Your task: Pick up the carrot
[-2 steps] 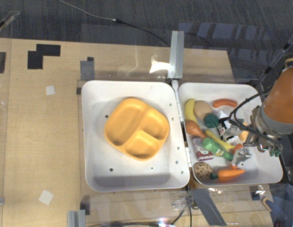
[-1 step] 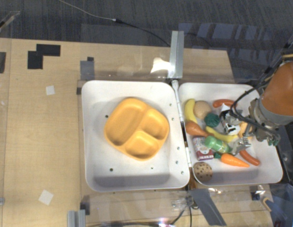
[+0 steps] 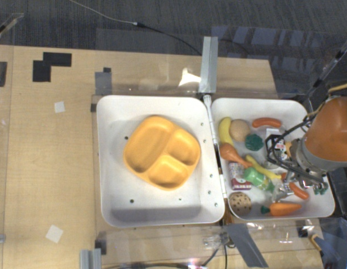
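Carrot (image 3: 283, 208) first: it lies flat along the near wall of the right bin (image 3: 325, 209), just below the gripper (image 3: 285, 190) as I see it on screen, its green top pointing away to the gripper's left. From this feed I see the gripper low among the toys in that bin, hanging off the grey wrist under the arm's orange band (image 3: 332, 129), with black cables looping above it. I cannot tell whether it is parted or closed; the metal parts blur into the clutter, and I see nothing that I could call gripped. A small red-orange piece (image 3: 300, 191) sits just to the gripper's right, close against it, though I can't say whether they touch. To the gripper's left lie a green toy (image 3: 254, 178) and a yellow one (image 3: 262, 167), and further left a red-and-white can (image 3: 237, 181). Down and left of the gripper, near the bin's front corner, sits a speckled cookie (image 3: 240, 202). Well above the gripper on screen are a sausage (image 3: 266, 122), a potato (image 3: 239, 129), a banana (image 3: 224, 131) and a dark green round piece (image 3: 253, 142); an orange toy (image 3: 232, 153) lies between the banana and the can. Far to the gripper's left, the left bin (image 3: 114, 206) holds a yellow divided plate (image 3: 162, 151).
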Motion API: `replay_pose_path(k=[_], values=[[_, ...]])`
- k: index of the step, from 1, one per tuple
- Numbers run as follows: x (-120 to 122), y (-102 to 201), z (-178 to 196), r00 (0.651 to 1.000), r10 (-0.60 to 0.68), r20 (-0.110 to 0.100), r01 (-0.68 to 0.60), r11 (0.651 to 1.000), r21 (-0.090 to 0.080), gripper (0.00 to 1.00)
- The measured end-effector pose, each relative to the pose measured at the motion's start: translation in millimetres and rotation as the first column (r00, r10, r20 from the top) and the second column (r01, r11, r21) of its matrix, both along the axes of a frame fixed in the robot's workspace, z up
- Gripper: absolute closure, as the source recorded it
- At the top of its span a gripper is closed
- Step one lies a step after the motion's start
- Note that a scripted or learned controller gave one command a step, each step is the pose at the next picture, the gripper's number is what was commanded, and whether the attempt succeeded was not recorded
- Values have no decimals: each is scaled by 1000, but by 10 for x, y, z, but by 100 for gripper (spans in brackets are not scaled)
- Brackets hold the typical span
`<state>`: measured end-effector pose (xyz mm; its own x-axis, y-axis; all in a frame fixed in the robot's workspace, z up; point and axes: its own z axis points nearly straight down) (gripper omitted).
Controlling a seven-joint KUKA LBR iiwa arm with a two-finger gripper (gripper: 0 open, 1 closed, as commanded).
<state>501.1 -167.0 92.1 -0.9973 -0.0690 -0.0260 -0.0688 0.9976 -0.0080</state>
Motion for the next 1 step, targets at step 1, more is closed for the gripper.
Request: replay_pose_path(k=[1], values=[[146, 510, -16, 999, 49, -10, -49, 999, 3, 0]])
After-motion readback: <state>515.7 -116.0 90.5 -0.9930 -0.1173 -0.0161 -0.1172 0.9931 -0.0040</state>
